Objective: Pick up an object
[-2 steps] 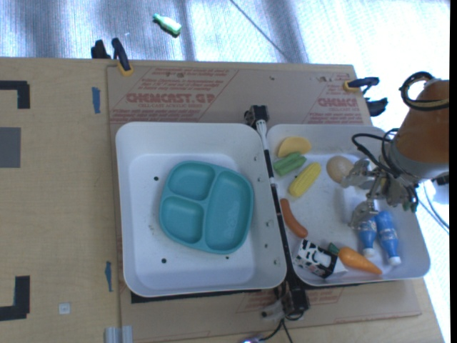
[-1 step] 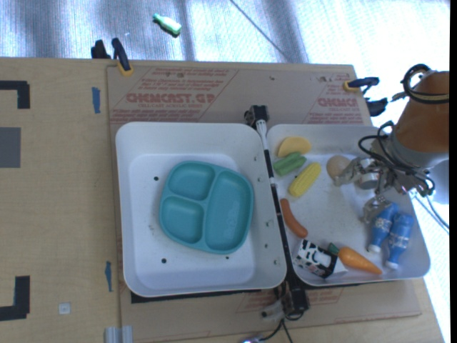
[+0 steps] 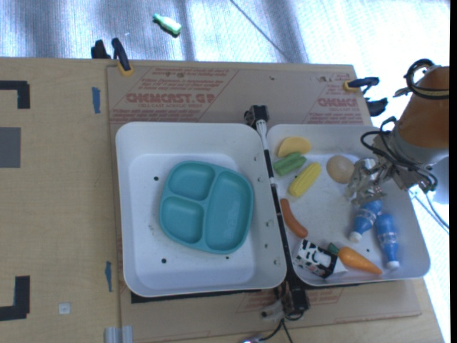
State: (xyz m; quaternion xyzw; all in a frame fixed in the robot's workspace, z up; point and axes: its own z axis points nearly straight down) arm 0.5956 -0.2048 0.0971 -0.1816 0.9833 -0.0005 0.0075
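Nearest the camera, along the lower edge of the right bin [image 3: 421, 266], lie a carrot [image 3: 357, 260] and a black-and-white cow figure [image 3: 315, 256], touching or nearly touching each other. Just beyond them lie two blue bottles: one bottle [image 3: 387, 238] points toward the bin's near rim, and the other bottle [image 3: 363, 219] leans in beside it. A red sausage [image 3: 293, 218] rests against the divider between the bins. The left bin [image 3: 136, 191] carries a teal divided plate [image 3: 207, 206], set in its middle, presumably as a place to receive picked items.

Farther back in the right bin, a corn cob [image 3: 304, 179], a green pod [image 3: 288, 163], a yellow banana piece [image 3: 293, 146] and a pale potato [image 3: 340, 168] are gathered in a loose cluster, apparently scattered at random to give varied targets. The end effector [image 3: 367, 183] hangs low over the right bin, between the potato and the upper blue bottle, just above the bottle's cap. Whether its fingers are spread or closed cannot be told, and nothing can be seen between them. By position, the upper blue bottle is the likeliest target, lying just beside and nearer the camera than the end effector; the potato is the next closest. Beyond both bins the counter [image 3: 57, 191] is bare cardboard.
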